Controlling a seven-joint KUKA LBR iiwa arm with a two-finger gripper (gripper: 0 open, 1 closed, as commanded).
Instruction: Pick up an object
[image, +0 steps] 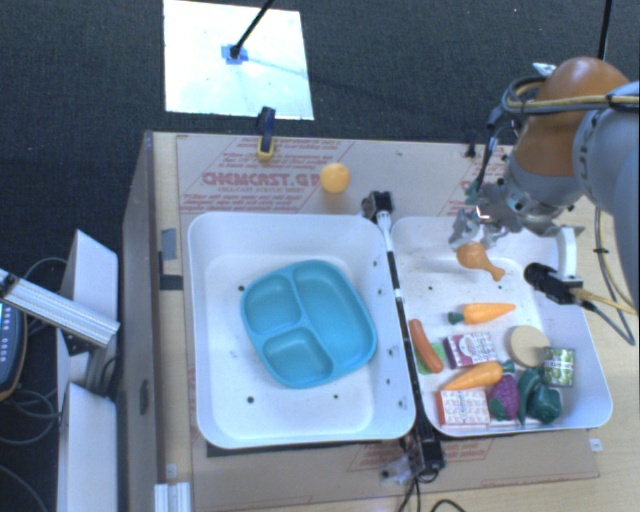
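Touching hand (470, 232), drumstick (481, 261) just below

One fixed cam above bench (250, 165), angled down on both bins (215, 300).

"CHEMCAST" on the bench sheet (250, 180)

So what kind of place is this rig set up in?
Probably a robotics lab test bench, not a kitchen: two white bins on protective board, toy food like the chicken drumstick and carrot, loose cables, and dark carpet.
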